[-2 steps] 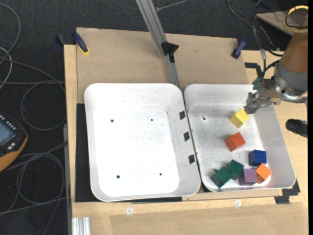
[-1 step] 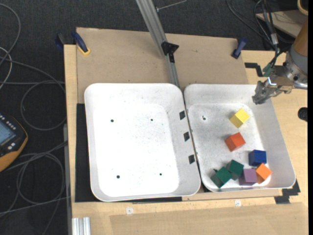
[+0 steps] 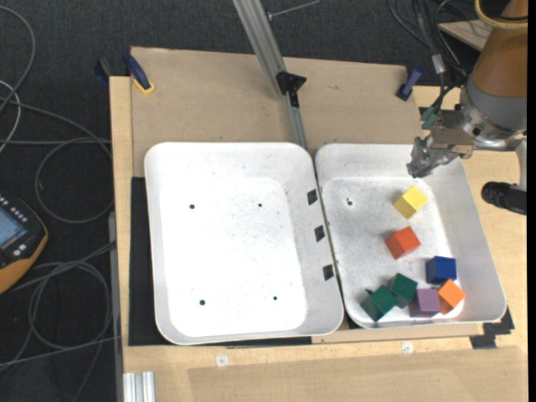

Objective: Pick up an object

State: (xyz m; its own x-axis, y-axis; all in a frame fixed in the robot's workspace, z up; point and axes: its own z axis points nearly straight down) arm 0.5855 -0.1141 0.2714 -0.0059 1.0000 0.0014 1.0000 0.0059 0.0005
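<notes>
Seven small blocks lie in the right bin (image 3: 473, 224) — a yellow block (image 3: 411, 201) farthest back, a red block (image 3: 403, 242) nearer the middle, and along the front wall two green blocks (image 3: 392, 295), a purple block (image 3: 428, 301), a blue block (image 3: 441, 269) and an orange block (image 3: 451, 293) bunched close together. Just behind the yellow block hovers the gripper (image 3: 416, 167), nothing visibly between its dark fingers; whether they are spread or closed I cannot tell. Beside it sits the left bin (image 3: 159, 224).
</notes>
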